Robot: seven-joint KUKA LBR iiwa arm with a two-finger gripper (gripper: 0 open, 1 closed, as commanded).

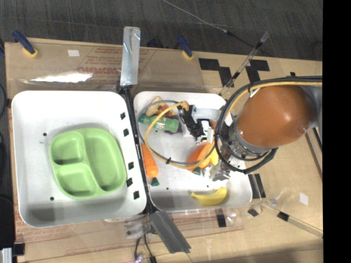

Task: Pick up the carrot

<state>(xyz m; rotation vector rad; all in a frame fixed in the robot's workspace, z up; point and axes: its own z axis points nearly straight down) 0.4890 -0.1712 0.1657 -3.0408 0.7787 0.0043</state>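
Note:
The carrot (149,161) is a long orange piece with a green end. It lies against the left wall of the right bin (181,98), pointing toward the bin's front. My gripper (217,170) hangs low over the right half of that bin, under the arm's orange band (271,117). It is well to the right of the carrot and apart from it. A second orange item (198,153) and a small yellow piece (211,159) lie right beside the gripper, partly hidden by it.
A banana (210,197) lies at the right bin's front edge. A green item (166,125) and some pale pieces (155,105) sit at its back left. The left bin (33,108) holds a green divided plate (88,161).

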